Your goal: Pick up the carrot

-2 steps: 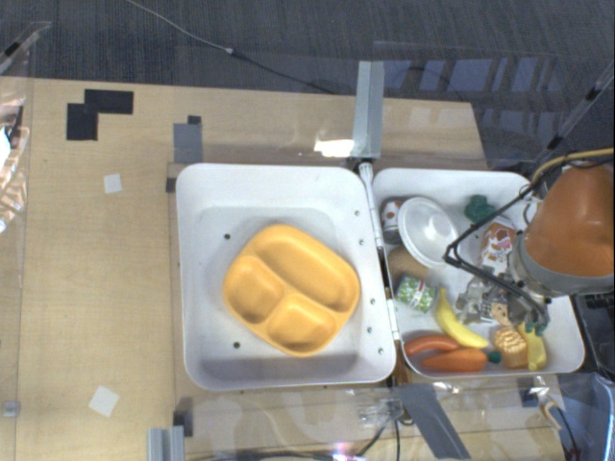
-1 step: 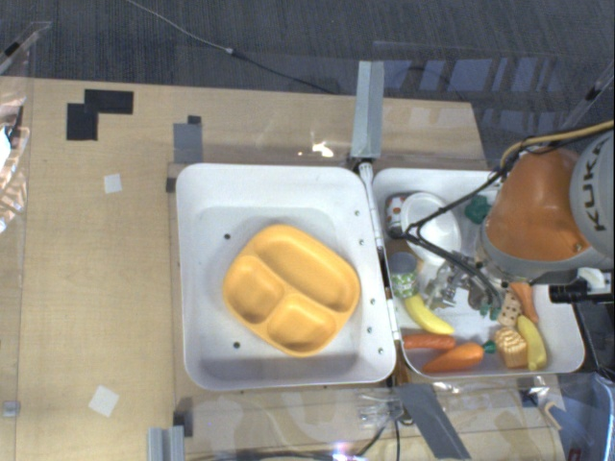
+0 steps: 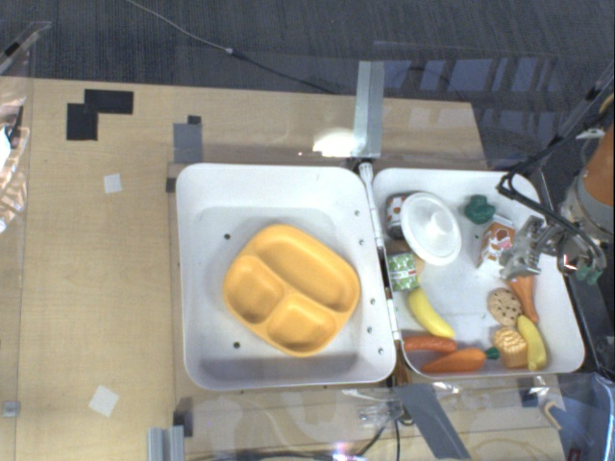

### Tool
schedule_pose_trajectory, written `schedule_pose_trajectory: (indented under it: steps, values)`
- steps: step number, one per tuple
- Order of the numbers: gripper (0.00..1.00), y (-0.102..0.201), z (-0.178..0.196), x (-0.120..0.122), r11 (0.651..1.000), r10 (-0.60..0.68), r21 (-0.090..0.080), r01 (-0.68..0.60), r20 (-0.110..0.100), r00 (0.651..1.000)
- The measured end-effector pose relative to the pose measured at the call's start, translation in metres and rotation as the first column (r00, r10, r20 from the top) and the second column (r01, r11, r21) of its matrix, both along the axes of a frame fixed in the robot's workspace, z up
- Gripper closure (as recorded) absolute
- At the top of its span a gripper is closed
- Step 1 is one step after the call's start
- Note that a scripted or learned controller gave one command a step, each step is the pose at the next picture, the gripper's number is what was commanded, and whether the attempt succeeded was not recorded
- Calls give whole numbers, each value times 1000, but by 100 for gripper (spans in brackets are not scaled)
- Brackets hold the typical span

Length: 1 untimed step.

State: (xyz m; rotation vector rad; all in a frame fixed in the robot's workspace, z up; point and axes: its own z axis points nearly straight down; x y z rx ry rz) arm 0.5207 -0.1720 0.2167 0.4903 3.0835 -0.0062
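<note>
Camera view: 2 white bins sit side by side on the bench. The left bin holds a yellow divided plate with 3 compartments. The right bin is crowded with toy food. A carrot lies along the near wall, next to a red sausage, with a banana just above them. A second carrot lies near the right wall, directly beneath the gripper. A cookie touches that carrot's left side, and a white bowl sits upside down near the divider. Whether the gripper's fingers are apart or together cannot be told from here.
</note>
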Motion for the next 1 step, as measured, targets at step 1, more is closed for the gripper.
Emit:
schedule_pose_trajectory:
  steps: [1]
  values:
    - [100,-20,-125,-8,975,224,2,-224,-7,975]
